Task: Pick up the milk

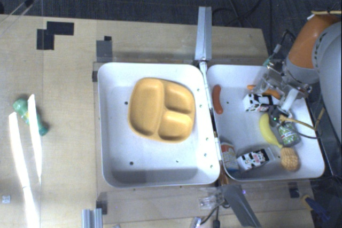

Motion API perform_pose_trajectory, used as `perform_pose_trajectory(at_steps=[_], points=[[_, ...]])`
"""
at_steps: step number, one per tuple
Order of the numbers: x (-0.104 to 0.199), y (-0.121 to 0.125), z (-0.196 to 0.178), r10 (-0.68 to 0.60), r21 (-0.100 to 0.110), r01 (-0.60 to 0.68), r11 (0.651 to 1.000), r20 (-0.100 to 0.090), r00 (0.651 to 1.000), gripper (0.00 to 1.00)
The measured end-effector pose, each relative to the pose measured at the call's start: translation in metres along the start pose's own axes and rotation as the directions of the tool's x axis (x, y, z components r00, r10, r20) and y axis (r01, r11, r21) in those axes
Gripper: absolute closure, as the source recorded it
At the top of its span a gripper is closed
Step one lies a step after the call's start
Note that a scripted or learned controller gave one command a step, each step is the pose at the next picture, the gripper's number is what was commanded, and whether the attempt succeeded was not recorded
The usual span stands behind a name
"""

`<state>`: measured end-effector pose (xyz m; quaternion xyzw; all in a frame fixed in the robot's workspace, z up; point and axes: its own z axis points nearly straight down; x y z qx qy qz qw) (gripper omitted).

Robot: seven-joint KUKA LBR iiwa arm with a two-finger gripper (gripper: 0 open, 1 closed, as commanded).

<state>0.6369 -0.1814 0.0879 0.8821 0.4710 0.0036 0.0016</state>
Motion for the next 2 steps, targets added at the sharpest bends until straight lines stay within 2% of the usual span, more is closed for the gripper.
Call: perform_pose_trajectory(at_steps=[1,2], points=[[0.021,0.025,-0.025,0.388,0.005,-0.388,0.922,0.007,0.921,0.00],[0.089,-0.037,-0.052,0.393,0.003,-0.393,0.920,0.003,0.920,0.00]])
